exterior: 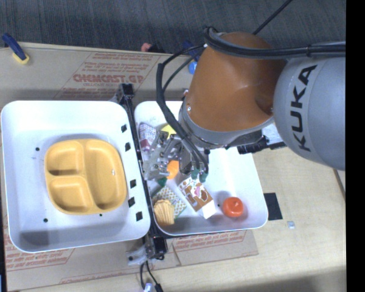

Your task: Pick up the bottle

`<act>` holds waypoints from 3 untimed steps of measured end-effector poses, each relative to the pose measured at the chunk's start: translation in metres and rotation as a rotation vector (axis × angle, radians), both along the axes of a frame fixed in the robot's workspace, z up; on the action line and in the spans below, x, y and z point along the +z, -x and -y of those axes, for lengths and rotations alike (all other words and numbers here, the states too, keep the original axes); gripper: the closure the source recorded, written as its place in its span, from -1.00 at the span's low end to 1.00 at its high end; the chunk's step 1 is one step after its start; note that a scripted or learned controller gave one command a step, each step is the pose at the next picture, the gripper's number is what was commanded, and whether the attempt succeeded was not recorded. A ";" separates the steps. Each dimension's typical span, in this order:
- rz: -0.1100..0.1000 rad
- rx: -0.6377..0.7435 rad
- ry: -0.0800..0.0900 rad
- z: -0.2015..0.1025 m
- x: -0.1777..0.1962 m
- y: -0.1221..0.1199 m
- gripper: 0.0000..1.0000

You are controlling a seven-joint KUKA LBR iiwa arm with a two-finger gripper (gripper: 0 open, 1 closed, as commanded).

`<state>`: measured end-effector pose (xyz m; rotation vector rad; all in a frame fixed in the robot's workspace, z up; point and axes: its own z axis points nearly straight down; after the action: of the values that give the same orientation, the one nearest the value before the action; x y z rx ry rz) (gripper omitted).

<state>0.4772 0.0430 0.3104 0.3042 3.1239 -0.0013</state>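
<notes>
My gripper (pixel 173 157) is low over the left half of the right bin (pixel 249 181), among a pile of small items, with the big orange wrist above hiding much of that bin. I cannot tell whether anything is between its jaws. A clear, crinkled item (pixel 151 163) lies just left of the gripper against the bin's left wall. It may be the bottle, but I cannot be sure. A round orange thing like a cap (pixel 233 207) sits apart near the bin's front right corner.
A printed carton (pixel 198 196), a checkered green pack (pixel 172 198) and a yellow ridged piece (pixel 164 211) lie at the right bin's front. A red-printed packet (pixel 147 135) lies at its back left. The left bin (pixel 18 163) bears a yellow divided plate (pixel 84 175).
</notes>
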 end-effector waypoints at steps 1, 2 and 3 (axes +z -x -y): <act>-0.005 -0.115 0.000 -0.099 -0.037 0.001 1.00; -0.004 -0.056 0.000 -0.028 -0.059 0.001 1.00; -0.004 0.361 0.000 -0.061 -0.064 0.001 1.00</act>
<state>0.4763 0.1043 0.2460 -0.2617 3.1320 -0.0016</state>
